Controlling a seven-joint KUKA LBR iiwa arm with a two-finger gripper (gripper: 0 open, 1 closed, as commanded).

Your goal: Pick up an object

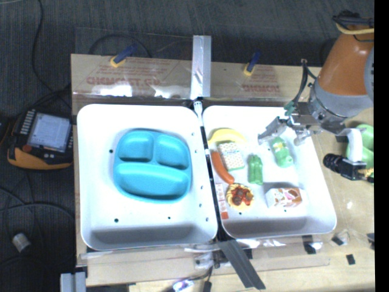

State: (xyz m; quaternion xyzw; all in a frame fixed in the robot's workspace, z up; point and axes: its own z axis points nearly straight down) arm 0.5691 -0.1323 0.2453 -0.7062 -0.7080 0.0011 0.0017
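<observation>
**Inspector:** Over the right bin, toward its two o'clock corner, the gripper hangs with its jaws spread apart and nothing between them. A light green bottle lies directly under it, at roughly six o'clock from the fingertips, close but apparently not yet touched.

**Assistant:** So that bottle is the likely target?

**Inspector:** In my judgement, yes; it is the nearest item. A darker green bottle lies just beside it at eight o'clock, well enough apart to leave room for a finger.

**Assistant:** What makes a sound grasp here?

**Inspector:** Centre the fingers across the bottle's narrow width, descend straight, and close only when both fingers sit low on its sides. The bottle looks rounded and may roll or squirt out if pinched high or off-centre.

**Assistant:** Other contents?

**Inspector:** A white carton at the bin's five o'clock, a patterned packet near the centre, a sausage and a pizza slice toward the divider, and a yellow item, partly covered, at eleven o'clock. The left bin carries a blue divided tray.

**Assistant:** Risk?

**Inspector:** The bin wall at three o'clock is near; keep the outer finger clear of it.
</observation>
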